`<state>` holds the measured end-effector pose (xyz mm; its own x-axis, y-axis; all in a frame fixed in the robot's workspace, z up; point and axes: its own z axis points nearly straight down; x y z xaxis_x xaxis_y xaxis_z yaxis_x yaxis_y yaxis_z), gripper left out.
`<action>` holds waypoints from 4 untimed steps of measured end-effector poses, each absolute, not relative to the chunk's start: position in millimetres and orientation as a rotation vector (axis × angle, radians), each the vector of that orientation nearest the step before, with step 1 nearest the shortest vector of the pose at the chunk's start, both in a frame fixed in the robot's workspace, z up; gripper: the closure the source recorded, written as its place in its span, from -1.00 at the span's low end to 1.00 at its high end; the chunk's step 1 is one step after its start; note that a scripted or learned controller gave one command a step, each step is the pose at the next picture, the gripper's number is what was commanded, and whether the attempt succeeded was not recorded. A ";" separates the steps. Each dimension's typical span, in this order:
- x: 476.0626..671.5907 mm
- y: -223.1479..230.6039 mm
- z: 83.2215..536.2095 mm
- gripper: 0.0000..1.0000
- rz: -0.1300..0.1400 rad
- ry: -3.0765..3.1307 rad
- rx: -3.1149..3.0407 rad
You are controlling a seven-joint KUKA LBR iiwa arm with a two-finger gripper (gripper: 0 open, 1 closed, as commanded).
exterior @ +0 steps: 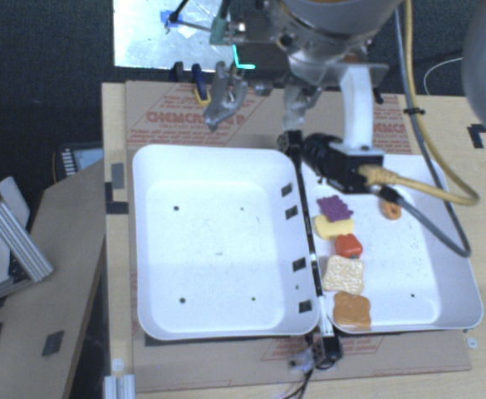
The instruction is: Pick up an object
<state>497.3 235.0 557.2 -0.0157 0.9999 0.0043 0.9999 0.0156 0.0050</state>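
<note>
We see two shallow white bins side by side on the counter [118, 123]; the left bin [151, 223] lies bare of objects, while the right bin [442, 281] holds a row of small things against its left wall, just beside the divider: a purple piece [335, 208], a yellow piece [332, 227], a red piece [348, 245], a pale cracker-like square [343, 274] and a brown toast-like piece [351, 310], with a small orange ring [390, 211] lying apart toward the far side; the gripper [223, 102] hangs high at the far edge of the bins, over the cardboard beyond the left bin, well apart from every object; we cannot tell whether it is open or closed, and we see nothing held in it; we judge the pick is not yet begun, or the arm is between tries; the next move calls for travelling over the right bin, choosing one piece, and descending squarely; the pieces touch or nearly touch, so the crowded row by the wall may foil a clean grasp, and the lone ring looks easier.
</note>
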 end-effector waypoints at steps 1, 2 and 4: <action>497.3 235.0 557.3 -1.00 0.010 2.238 2.204; 497.3 235.0 557.3 -1.00 0.010 2.238 2.204; 497.3 235.0 557.3 -1.00 0.010 2.238 2.204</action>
